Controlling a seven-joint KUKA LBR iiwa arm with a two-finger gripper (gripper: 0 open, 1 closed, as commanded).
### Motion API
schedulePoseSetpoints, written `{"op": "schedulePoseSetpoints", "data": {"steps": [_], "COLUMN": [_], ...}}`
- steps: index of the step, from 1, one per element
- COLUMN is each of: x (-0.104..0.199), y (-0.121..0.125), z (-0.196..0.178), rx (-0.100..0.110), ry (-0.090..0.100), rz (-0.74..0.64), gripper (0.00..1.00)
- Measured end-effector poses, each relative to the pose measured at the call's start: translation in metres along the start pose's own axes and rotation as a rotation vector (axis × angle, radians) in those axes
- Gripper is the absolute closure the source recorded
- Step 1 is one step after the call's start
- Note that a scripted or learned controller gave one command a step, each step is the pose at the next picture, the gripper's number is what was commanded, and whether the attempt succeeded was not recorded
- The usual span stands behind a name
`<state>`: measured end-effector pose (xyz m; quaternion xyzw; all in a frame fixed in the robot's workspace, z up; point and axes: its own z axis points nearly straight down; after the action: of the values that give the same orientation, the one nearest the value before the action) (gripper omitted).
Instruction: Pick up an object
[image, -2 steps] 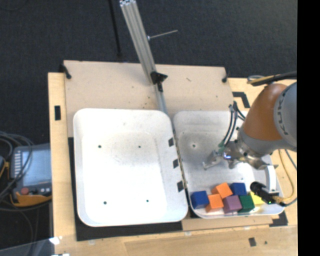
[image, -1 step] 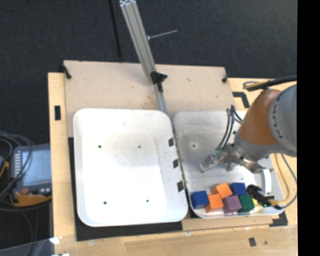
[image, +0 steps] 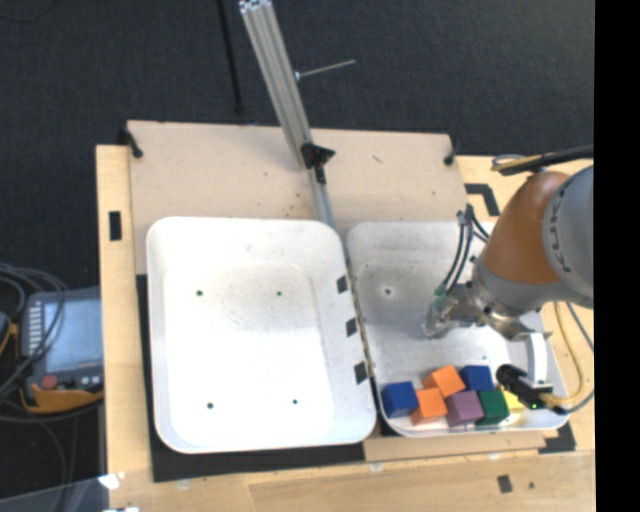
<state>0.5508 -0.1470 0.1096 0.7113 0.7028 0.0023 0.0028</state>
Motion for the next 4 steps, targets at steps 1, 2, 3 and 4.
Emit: {"op": "schedulePoseSetpoints", "data": {"steps": [1, 2, 3, 4], "x": [-0.006, -0.001, -0.001, 0.052], "y": [0.002, 0.011, 0.012, 0.002], "z": [-0.063, -0.121, -0.135, -0.142], "rx": [-0.001, -0.001, 0.004, 0.006], "ry": [-0.001, -0.001, 0.001, 0.002], "rz": [-0.007, -0.017, -0.019, -0.02], "gripper": [1.0, 1.0, 1.0, 1.0]}}
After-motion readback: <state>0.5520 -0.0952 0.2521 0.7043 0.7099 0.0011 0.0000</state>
